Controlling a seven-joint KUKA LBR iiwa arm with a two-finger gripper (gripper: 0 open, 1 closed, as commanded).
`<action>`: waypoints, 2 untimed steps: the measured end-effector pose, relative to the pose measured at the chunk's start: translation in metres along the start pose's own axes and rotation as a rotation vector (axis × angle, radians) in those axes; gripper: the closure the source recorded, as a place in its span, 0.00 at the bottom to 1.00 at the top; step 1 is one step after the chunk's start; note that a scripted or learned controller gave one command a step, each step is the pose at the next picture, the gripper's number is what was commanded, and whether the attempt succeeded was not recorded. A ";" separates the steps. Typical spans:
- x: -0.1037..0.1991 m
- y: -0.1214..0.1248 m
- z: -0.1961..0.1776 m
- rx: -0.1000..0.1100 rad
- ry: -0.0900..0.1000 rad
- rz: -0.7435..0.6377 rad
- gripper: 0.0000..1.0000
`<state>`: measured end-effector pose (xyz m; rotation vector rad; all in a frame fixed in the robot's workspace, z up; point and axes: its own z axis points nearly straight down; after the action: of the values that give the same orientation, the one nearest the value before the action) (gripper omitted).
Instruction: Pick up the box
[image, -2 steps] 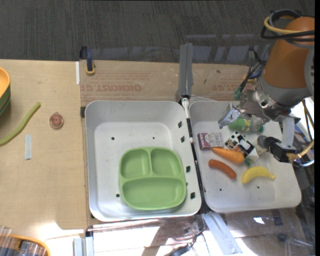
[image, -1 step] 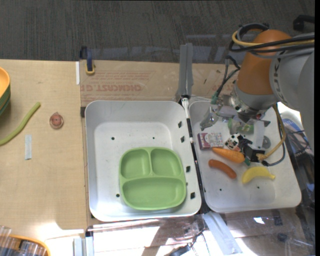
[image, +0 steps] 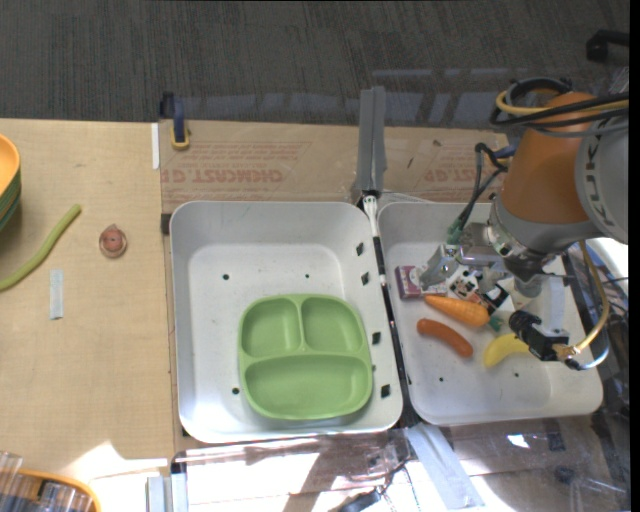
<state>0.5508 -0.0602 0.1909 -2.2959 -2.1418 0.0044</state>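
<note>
Over in the right bin (image: 560, 395), the box (image: 409, 282) sits by the left wall, just left of your pincer (image: 462, 268); can't tell how open that is. You'd want to come down square on it. Carrot (image: 457, 309), sausage (image: 445, 337) and banana (image: 504, 349) crowd close.

Right bin (image: 560, 400): crowded in mid section. Box (image: 409, 282) lies by left wall, w/ carrot (image: 458, 309) just beside it on the right and sausage (image: 444, 337) just below. Banana (image: 505, 349) sits near carrot's right end. Gripper (image: 452, 262) and arm hang over bin's upper right, blocking approach from that side. Open floor: front strip below sausage and banana; upper left corner above box.

Left bin (image: 190, 300): green divided plate (image: 303, 356) fills lower centre. Open floor: upper half and left margin.

Centre divider betw. bins: raised walls, a post (image: 371, 140) at far end.
</note>
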 end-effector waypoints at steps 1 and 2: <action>-0.034 -0.011 0.081 -0.021 -0.001 0.036 0.00; -0.040 0.048 0.091 -0.021 -0.004 -0.179 0.00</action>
<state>0.5961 -0.1032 0.0996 -2.1073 -2.3518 -0.0140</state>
